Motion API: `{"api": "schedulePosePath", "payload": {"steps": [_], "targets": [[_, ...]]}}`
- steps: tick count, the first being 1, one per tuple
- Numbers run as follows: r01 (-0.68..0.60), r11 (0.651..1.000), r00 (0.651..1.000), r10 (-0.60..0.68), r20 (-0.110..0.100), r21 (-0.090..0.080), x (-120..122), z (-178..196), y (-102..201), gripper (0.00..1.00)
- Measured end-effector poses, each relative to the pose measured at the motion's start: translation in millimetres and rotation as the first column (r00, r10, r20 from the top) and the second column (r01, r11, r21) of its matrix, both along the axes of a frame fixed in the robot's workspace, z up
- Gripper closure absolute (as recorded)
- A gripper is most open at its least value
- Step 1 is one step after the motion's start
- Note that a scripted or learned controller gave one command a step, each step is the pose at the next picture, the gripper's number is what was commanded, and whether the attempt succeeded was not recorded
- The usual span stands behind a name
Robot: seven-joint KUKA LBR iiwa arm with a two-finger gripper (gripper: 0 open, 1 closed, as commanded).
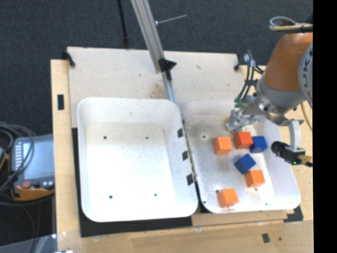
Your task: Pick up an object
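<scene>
1. Blocks lie loose in the right bin (pixel 208 117): a red-orange one (pixel 243 139) and a small blue one (pixel 258 144) near the back, an orange one (pixel 222 145) just left of them, a larger blue one (pixel 245 163) in the middle, and two more orange ones, one (pixel 255 178) towards the right and one (pixel 228 197) at the front
2. You will see the gripper (pixel 237 121) low over the bin's back, just behind the red-orange block; whether it touches the block you cannot tell, and its opening can't be judged from this angle
3. Nothing looks lifted, so you should count the pick as not yet done: the grasp and the raise are both left
4. You have the left bin (pixel 87 109) beside it
5. Part of some lettering shows on the arm (pixel 287 62), cut off by the frame's edge and too partial to read
</scene>
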State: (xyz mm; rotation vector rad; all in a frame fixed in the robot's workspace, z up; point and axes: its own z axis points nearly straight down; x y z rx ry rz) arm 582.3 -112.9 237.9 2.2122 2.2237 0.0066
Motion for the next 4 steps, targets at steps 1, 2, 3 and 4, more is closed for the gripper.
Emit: {"api": "schedulePosePath", "payload": {"steps": [1,2,3,4], "targets": [[-0.003,1.000,1.000,0.003,-0.003,0.002,22.8,10.3,49.6,1.00],[-0.002,1.000,1.000,0.002,-0.003,0.001,51.2,7.6,103.0,1.00],[-0.001,1.000,1.000,0.001,-0.004,-0.001,61.6,-4.8,153.2,1.00],[0.000,1.000,1.000,0.000,-0.004,-0.001,79.4,-11.3,196.8,1.00]]}}
